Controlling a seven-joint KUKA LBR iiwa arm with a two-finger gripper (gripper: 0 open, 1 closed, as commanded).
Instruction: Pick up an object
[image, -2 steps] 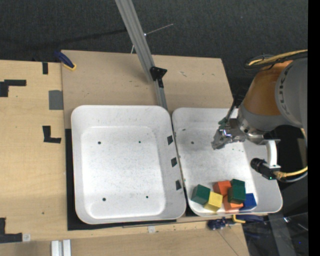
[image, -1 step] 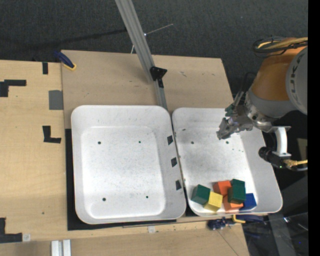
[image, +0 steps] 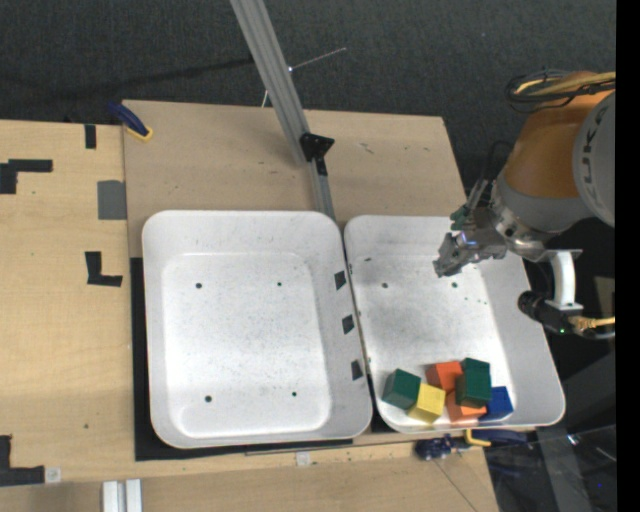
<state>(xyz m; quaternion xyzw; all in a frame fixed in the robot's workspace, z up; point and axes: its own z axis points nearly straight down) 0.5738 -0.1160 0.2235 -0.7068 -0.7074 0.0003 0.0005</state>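
Observation:
Several small blocks lie clustered at the near end of the right bin: a dark green block, a yellow block, an orange block, another green block and a blue block. My gripper hangs over the far right part of that bin, well away from the cluster. Nothing shows between its fingers.
The left bin sits beside the right one with a shared edge down the middle. A grey metal pole slants across the bench behind the bins. Black tape marks lie on the wooden bench at left.

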